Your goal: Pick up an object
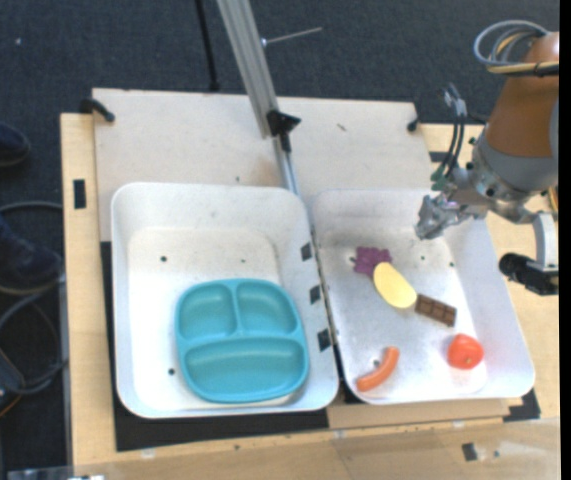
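The right bin [485, 268] holds a purple piece [370, 259], a pale yellow oval [395, 287], a brown chocolate-like bar [435, 311], a red tomato-like ball [465, 352] and an orange sausage-like piece [378, 368]. My gripper [431, 220] hangs over the bin's far part, right of the purple piece and above the yellow oval, apart from all of them. Nothing shows between its tips.
The left bin [145, 228] carries a teal divided plate [239, 340] in its near half. A metal post [250, 53] rises at a slant behind the two bins. Bare bin floor lies around the gripper and along the right wall.
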Available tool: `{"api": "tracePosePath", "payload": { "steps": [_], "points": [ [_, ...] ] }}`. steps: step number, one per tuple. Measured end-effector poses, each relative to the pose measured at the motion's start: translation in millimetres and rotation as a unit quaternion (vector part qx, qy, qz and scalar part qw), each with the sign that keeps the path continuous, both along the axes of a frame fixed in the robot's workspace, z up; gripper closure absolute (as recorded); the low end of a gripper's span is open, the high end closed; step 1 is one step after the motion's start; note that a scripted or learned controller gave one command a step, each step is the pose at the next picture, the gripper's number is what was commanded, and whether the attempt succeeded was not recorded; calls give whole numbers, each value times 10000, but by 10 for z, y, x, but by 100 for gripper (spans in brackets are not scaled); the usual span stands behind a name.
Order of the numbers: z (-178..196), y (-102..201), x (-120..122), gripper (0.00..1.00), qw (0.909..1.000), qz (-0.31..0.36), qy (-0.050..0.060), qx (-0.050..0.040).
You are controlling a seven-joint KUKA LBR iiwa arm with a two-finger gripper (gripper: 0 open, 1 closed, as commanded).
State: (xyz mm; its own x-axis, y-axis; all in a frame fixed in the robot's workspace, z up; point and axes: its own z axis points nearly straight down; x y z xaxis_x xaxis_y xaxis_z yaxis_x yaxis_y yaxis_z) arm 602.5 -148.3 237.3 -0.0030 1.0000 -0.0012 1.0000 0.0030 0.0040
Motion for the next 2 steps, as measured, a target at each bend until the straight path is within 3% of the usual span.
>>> {"api": "tracePosePath", "payload": {
  "steps": [2],
  "points": [
    [30,1066,-145,100,10000,24,11,15]
  ]
}}
